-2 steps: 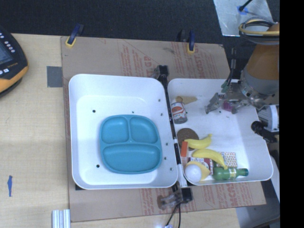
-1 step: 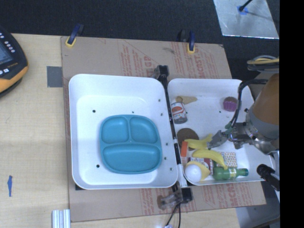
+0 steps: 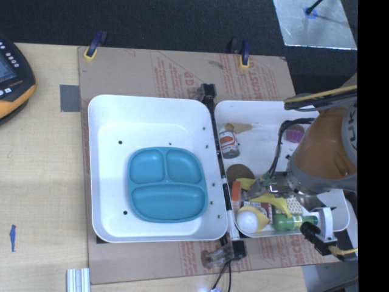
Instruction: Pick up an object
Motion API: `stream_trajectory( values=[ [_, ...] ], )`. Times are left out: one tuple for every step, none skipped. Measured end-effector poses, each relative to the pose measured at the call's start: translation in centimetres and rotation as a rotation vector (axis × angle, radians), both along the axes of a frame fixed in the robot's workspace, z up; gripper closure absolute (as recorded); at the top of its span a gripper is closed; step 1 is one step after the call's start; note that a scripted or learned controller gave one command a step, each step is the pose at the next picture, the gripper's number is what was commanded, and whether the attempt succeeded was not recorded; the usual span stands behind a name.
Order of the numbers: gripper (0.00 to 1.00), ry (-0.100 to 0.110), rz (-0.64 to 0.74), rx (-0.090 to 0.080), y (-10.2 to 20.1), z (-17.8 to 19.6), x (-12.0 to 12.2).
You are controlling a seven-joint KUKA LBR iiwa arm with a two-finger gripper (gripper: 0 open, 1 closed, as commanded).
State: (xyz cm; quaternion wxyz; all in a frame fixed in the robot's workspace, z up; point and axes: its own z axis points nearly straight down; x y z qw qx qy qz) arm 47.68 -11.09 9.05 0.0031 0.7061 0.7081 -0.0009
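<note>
Overhead view of the table (image 3: 42, 163), read left to right. A yellow-and-black pendant (image 3: 9, 78) lies at the far left edge. The left bin (image 3: 106, 120) holds a blue divided plate (image 3: 167, 184) and nothing graspable beside it. The right bin (image 3: 255, 114) carries the candidate objects: a small can (image 3: 228, 143) near its left wall, a brown disc (image 3: 239, 173) below it, then a crowded heap toward the near wall with a white egg (image 3: 247, 219), a banana (image 3: 270, 201) and a green bottle (image 3: 285, 222), all touching or overlapping. A purple item (image 3: 294, 135) lies farther back. The arm (image 3: 325, 148) reaches over this bin from the right; the hand (image 3: 275, 185) sits low at the heap, just above the banana. Whether it is released or clenched cannot be told, and no object is seen between its fingers. Judged step: descent onto the heap, grasp not yet confirmed. The next move calls for closing on a single item, most likely the banana, without wedging against its neighbours, then lifting straight up.
</note>
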Motion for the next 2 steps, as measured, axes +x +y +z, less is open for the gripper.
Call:
stream_trajectory(
  values=[
    [0.00, -0.022, 0.002, -0.008, -9.8, 16.0, 15.3],
    [0.00, 0.020, -0.003, 0.011, -8.7, 8.7, 3.9]
  ],
)
